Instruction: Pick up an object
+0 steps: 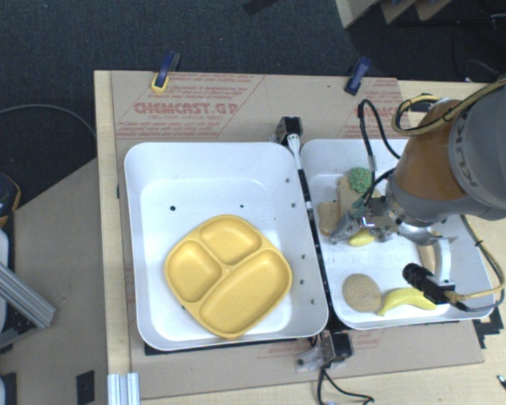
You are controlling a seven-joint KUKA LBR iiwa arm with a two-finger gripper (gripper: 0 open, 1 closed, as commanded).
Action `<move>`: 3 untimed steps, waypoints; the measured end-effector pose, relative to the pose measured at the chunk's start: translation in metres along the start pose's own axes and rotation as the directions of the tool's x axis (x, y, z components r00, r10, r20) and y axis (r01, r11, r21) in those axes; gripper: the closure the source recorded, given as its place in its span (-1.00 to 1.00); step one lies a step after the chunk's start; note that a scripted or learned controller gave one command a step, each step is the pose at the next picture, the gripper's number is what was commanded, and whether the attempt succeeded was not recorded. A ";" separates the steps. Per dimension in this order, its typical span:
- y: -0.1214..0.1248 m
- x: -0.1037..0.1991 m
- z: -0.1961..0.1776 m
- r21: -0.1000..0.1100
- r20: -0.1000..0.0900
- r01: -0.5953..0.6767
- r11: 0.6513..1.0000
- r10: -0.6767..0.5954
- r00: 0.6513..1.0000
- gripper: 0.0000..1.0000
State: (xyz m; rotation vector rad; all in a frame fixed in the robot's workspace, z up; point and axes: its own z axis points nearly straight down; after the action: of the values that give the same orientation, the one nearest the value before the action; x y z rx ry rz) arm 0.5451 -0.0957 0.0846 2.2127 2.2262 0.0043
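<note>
The bench (194,108) carries a brown protective sheet printed with red lettering and supports both bins. The left bin (152,175) is the larger visible surface; a yellow divided plate (228,274) with three compartments lies flat in its lower half, near the front wall. The right bin (337,154) sits just beside it, the two rims touching along the centre line.

My arm (464,159) enters from the right and covers the upper right part of the right bin; the orange band sits above the wrist. My gripper (360,224) is low over the left part of the right bin. I cannot tell how its jaws stand, and no object is visibly between them.

Objects in the right bin:
- A banana (407,301) lies near the front wall.
- A round tan cookie (362,292) lies just left of the banana.
- A small yellow item (363,240) lies directly below my gripper.
- A green broccoli piece (359,179) sits above my gripper.
- A tan item (330,218) lies near the left wall.

Two clamps (163,72) hold the sheet at the far edge.
</note>
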 end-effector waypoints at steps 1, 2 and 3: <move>-0.002 -0.004 -0.010 0.000 0.002 -0.006 1.000 0.006 1.000 1.00; -0.060 0.052 -0.105 0.000 -0.003 -0.001 1.000 0.001 1.000 1.00; -0.065 0.172 -0.100 0.004 -0.003 0.007 1.000 -0.007 1.000 1.00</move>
State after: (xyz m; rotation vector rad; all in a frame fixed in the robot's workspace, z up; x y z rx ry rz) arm 0.4785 0.0756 0.1843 2.2085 2.2369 0.0033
